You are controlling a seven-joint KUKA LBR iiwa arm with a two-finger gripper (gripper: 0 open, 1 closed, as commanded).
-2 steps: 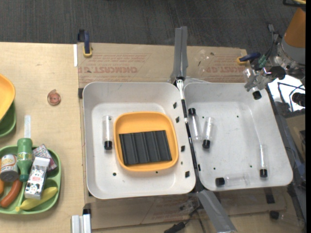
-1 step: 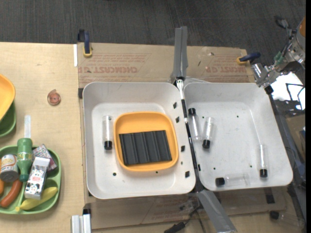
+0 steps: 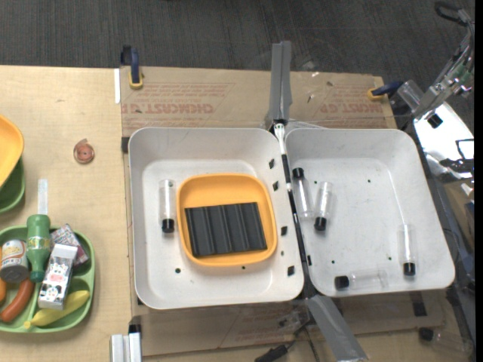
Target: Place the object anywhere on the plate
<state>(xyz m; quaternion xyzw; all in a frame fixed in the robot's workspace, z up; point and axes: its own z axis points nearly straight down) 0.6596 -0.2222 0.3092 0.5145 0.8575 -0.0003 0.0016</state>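
Observation:
An orange plate (image 3: pixel 226 194) lies in the middle of the left bin (image 3: pixel 147 277). A dark grey ribbed rectangular block (image 3: pixel 226 228) rests flat on the plate's near half. A clear tube with a black cap (image 3: pixel 166 205) lies just left of the plate, apart from it. In the right bin (image 3: pixel 377 157) lie several more clear black-capped tubes: two near its left wall (image 3: pixel 299 191) (image 3: pixel 322 204), one at the right (image 3: pixel 407 249) and one along the front wall (image 3: pixel 361 280).
A green tray of toy food and bottles (image 3: pixel 79 300) sits on the wooden bench at the far left, with a yellow bowl (image 3: pixel 7 153) behind it. Clamps (image 3: pixel 133 68) and cardboard border the bins at the back. Cables and white gear (image 3: pixel 449 119) stand at the right.

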